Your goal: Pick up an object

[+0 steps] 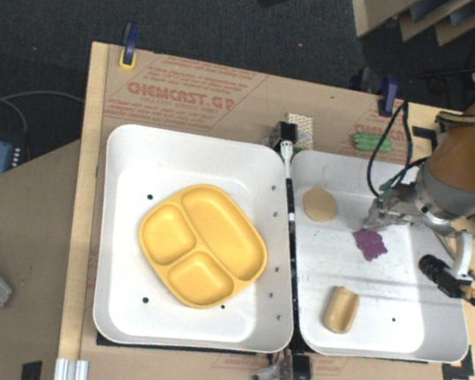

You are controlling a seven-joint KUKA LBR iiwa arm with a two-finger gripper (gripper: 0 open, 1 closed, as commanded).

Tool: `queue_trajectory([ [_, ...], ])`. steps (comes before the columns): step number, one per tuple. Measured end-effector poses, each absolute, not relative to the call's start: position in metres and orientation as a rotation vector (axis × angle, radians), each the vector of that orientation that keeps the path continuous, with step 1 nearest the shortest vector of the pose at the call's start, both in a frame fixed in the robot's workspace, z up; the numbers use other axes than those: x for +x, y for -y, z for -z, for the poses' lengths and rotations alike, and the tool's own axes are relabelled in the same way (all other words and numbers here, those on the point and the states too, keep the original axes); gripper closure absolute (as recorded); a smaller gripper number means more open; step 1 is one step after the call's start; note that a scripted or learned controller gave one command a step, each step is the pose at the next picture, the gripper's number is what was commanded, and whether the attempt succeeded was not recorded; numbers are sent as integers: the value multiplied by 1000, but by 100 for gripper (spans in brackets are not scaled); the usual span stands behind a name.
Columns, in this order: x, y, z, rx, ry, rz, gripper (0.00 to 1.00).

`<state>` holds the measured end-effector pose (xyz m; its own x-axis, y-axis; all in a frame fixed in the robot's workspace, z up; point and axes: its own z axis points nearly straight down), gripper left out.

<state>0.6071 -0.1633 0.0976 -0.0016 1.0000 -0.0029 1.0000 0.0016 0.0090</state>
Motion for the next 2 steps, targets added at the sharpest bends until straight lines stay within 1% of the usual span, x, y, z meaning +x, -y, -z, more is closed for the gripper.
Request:
queue_trajectory([
  [1,607,163,-97,2214,-2218,-5,0],
  [2,567,186,-84,2228,-2221,4,0],
])
